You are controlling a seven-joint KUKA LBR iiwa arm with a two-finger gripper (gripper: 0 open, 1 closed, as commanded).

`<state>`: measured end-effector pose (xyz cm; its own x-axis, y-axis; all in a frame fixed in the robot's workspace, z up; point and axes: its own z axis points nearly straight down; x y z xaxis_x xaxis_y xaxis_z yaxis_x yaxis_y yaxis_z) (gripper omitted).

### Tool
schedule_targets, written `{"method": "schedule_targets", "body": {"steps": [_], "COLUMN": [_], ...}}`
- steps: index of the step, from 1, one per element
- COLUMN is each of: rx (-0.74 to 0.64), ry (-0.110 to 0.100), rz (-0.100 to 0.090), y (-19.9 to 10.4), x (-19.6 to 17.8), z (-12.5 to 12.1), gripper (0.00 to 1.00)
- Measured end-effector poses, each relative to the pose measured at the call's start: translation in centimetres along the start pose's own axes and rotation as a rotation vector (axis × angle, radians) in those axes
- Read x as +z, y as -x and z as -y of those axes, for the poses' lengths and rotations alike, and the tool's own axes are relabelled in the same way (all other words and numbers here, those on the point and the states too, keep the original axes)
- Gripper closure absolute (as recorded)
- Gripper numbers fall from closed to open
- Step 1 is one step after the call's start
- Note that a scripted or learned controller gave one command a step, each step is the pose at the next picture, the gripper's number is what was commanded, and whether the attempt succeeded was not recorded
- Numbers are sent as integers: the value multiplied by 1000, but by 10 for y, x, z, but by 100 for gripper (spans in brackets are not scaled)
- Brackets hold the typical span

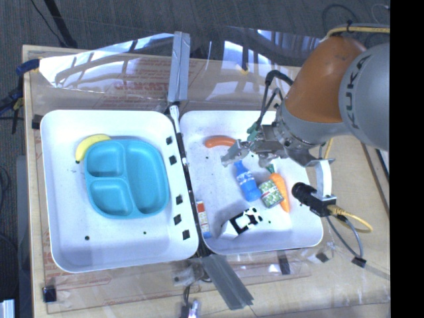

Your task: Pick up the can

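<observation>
Your tool (pixel 255 152) hung just above the can (pixel 270 192); you could not tell its opening. You needed to drop squarely, clear of the bottle (pixel 247 183) and carrot (pixel 282 191).

Around the blue bottle (pixel 247 183), a green can (pixel 270 193) and carrot (pixel 281 192) crowd right; bare bin floor (pixel 211 177) lies left.
</observation>
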<state>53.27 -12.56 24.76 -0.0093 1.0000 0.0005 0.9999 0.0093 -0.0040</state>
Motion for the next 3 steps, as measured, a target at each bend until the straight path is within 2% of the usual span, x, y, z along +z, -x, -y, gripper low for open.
{"method": "schedule_targets", "body": {"steps": [1, 2, 3], "rx": [8, 51, 101], "ry": [2, 0, -1], "rz": [1, -1, -1], "y": [60, 84, 79], "x": [34, 117, 152], "z": [24, 28, -39], "gripper": [0, 0, 0]}}
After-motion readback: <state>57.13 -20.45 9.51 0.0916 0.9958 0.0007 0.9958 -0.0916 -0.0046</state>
